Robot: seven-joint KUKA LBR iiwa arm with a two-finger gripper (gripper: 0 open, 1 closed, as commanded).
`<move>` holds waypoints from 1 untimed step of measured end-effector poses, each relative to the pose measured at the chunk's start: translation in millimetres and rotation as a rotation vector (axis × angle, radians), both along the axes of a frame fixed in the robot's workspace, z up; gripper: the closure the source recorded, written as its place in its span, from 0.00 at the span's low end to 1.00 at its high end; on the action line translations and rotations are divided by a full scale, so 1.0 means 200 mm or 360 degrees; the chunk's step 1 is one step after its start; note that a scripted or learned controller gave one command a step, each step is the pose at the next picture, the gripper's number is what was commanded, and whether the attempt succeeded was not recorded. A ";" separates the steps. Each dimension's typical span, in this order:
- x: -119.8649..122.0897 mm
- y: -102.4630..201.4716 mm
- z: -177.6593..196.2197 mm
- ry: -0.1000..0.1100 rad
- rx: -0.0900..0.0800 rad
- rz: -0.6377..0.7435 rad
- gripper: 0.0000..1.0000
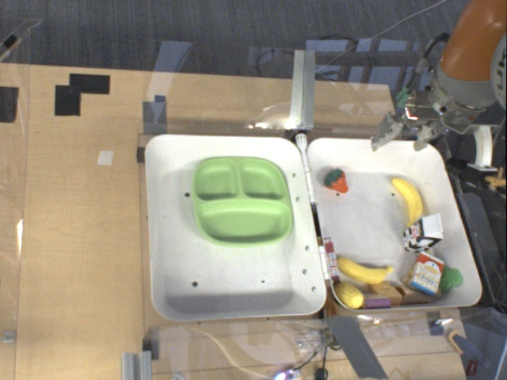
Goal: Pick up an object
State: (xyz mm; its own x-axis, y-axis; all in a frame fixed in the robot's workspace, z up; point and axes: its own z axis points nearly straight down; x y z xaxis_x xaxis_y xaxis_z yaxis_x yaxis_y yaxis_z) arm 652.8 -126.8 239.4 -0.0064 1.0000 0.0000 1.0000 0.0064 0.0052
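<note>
My gripper (402, 136) hangs over the far rim of the right bin (372, 212), open, with nothing between its fingers. Below it in that bin lie a small red strawberry (337, 180) at the upper left and a yellow banana (409, 199) at the right. A second banana (363, 271) lies near the front. A black-and-white carton (424, 231), an orange-and-white box (425, 275), a green piece (451, 277), a yellow lemon-like piece (348, 294) and a brown piece (388, 293) crowd the front right corner.
The left bin (170, 212) holds a green divided plate (241, 199). A metal post (303, 93) stands behind the seam between the bins. The arm's orange band (474, 22) is at the upper right, with cables behind it.
</note>
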 end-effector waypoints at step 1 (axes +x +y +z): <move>0.03 0.30 -0.18 0.0001 0.0003 -0.0180 0.00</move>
